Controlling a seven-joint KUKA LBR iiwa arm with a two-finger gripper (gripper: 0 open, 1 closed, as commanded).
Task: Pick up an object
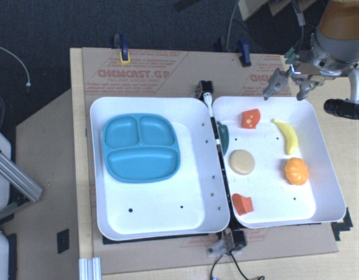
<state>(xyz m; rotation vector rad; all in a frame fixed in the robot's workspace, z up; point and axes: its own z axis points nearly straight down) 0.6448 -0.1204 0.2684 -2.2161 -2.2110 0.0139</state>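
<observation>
Jaws [289,86] spread above the right white bin's [326,174] far rim; we see the curved yellow banana [288,136] lying nearest below, bare floor around it.

Dark blue carpet floor [80,16] surrounds a brown board bench [168,69]; cables [16,63] trail across it

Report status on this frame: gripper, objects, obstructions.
Gripper open, holding nothing, above right bin's far rim. Banana and strawberry nearest, both untouched. Nothing in the way.
</observation>
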